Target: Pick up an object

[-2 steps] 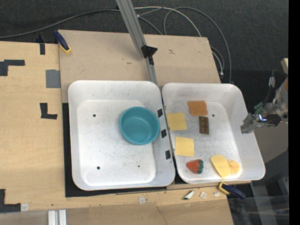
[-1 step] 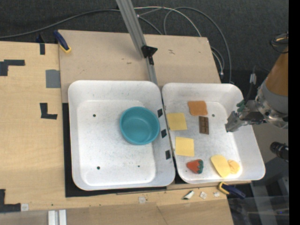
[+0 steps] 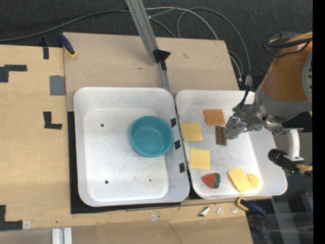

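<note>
Because the gripper (image 3: pixel 229 130) hangs low over the right bin (image 3: pixel 264 187) with the small brown block (image 3: pixel 220 135) just at its tip, the likeliest target is that block. Whether the block sits between the fingers or merely beside them cannot be told from this slant, and how wide the gripper stands cannot be told either.

Risks, as judged:
- Block is narrow and dark; a slightly off-centre close could nudge it aside instead of pinching it.
- The orange-brown slice (image 3: pixel 214 117) lies just up-bin of the gripper, near the block; a descent could catch its edge and drag both.
- The flat pieces lie flush on the bin floor, poor purchase for two fingers if the program picks one of them.

Count, right bin:
- brown block: one
- orange-brown slice: one
- pale yellow squares: two, one (image 3: pixel 192 131) to the gripper's far side toward the other bin, one (image 3: pixel 199 158) nearer the bench front
- red-and-green strawberry-like piece (image 3: pixel 212 180): one
- yellow lumpy piece (image 3: pixel 242 179): one, toward the front, well apart from the gripper

Left bin (image 3: pixel 91 136): one teal bowl (image 3: pixel 151 135), well apart from the gripper.
</note>
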Tool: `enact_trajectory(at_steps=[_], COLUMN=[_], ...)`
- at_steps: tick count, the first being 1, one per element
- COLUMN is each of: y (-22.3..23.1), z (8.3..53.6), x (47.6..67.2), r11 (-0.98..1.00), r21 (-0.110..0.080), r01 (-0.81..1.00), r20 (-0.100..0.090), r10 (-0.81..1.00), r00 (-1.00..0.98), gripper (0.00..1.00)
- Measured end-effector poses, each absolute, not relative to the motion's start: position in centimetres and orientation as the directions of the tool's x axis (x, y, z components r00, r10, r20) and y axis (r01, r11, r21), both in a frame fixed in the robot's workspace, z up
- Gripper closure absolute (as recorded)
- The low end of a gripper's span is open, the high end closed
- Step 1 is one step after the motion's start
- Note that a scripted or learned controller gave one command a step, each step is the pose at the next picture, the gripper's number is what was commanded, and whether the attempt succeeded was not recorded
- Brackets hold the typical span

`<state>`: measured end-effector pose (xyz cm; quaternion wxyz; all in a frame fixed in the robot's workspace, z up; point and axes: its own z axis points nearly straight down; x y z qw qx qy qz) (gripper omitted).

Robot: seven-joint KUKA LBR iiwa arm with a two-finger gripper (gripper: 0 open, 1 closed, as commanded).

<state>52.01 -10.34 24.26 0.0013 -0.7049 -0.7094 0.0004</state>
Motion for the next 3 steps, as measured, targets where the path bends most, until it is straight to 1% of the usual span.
enact_trajectory(at_steps=[2,3], y=[0.8,6.6], z=[22.2,22.8], x=[54.4,57.0], r11=[0.007,0.008], r21=[-0.003,0.000], r01=[1.000,1.000], r20=[0.001,0.002], r10=[1.000,1.000], r00=[-0.007,-0.008], gripper=[1.00,1.00])
